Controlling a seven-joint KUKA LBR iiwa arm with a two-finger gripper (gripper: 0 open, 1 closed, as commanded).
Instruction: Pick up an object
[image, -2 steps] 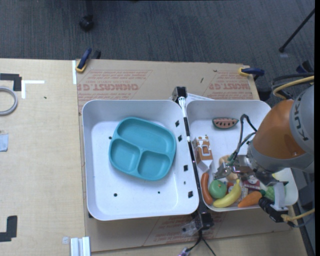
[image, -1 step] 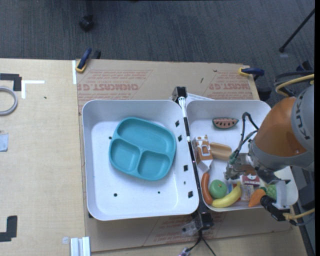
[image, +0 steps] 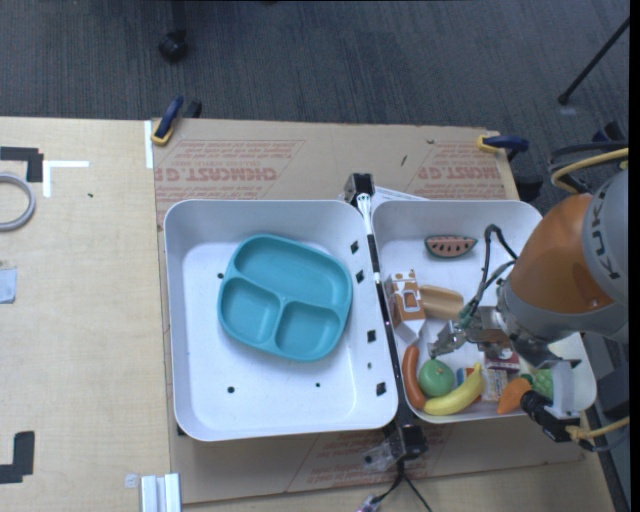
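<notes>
The grey KUKA arm with its orange band (image: 565, 262) comes in from the right, two-finger metal gripper (image: 447, 340) angled down-left.

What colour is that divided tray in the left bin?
Teal blue, all over: the divided tray, seen in the camera view.

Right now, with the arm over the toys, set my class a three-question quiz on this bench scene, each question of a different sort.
1. True or false: the teal divided plate lies in the left bin.
2. Which toy lies nearest the right bin's far wall: A) banana, B) watermelon slice, C) green apple?
3. Fill in: the gripper hangs just above the green ____.

Key: 1 true; 2 B; 3 apple.
</notes>
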